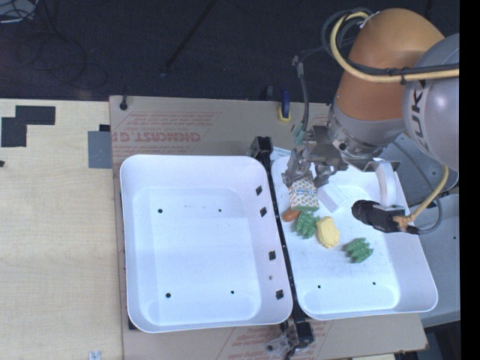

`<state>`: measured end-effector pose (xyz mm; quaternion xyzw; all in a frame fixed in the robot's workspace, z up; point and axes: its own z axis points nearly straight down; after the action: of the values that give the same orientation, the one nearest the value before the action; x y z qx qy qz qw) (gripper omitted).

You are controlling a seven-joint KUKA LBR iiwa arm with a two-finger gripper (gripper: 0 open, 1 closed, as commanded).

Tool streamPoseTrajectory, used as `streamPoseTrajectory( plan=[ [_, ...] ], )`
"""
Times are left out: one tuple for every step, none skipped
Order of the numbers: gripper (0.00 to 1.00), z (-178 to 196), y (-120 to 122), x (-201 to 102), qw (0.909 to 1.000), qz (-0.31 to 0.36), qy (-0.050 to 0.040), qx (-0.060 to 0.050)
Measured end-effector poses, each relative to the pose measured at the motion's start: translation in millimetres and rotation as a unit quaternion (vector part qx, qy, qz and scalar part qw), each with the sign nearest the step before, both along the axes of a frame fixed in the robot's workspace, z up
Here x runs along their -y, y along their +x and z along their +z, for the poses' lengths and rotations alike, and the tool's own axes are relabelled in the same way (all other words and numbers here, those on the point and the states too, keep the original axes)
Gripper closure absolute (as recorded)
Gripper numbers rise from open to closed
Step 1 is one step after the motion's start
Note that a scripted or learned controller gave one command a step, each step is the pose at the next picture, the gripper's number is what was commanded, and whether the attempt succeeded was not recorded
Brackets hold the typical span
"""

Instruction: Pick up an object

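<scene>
We see the end effector over the three-o'clock bin, cannot tell whether it is spread or pressed together, and place the patterned packet just at its six o'clock, long axis running twelve-to-six.

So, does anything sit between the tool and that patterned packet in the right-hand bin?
Nothing visible does. The tool hangs right over the patterned packet, with no object between them. An orange piece, a green toy and a yellow corn lie close beside the packet, not over it.
</scene>
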<state>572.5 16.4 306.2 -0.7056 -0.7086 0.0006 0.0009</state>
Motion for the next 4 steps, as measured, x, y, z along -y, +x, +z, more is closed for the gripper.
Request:
streamPoseTrajectory(
  plan=[
    [1.00, 28, -23, -29, 1.0000, -0.001, 0.0001, 0.000],
    [1.00, 71, -60, -6, 1.0000, -0.003, -0.0003, 0.002],
    [1.00, 152, -84, -68, 1.0000, 0.002, 0.0013, 0.004],
    [1.00, 202, -15, -93, 1.0000, 0.001, -0.0002, 0.003]
  ],
)
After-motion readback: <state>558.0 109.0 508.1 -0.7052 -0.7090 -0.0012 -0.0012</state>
